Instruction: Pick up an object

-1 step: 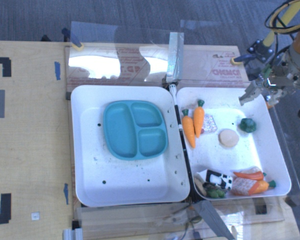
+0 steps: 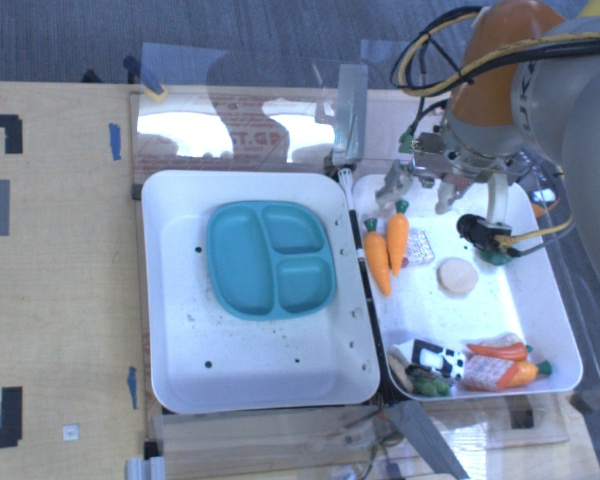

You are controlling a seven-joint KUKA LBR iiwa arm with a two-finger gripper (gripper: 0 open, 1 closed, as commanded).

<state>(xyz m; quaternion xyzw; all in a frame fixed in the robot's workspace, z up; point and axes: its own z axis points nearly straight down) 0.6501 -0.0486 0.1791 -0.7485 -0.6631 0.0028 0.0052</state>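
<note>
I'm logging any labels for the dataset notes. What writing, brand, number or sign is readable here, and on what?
None is readable.
Clear panel behind the left bin: reddish print, too blurred to read.
Small packet beside the carrots: markings too small to read.

Grey arm [image 2: 570,88], orange band, yellow cables.

Counter [image 2: 55,298]: pale wood-toned surface with black corner markings and strips of blue tape [image 2: 114,141] along its inner edge. Two shallow white bins rest directly on it, touching side by side. The left bin [image 2: 170,368] sits near centre; the right bin [image 2: 550,298] lies just beside it.
</note>
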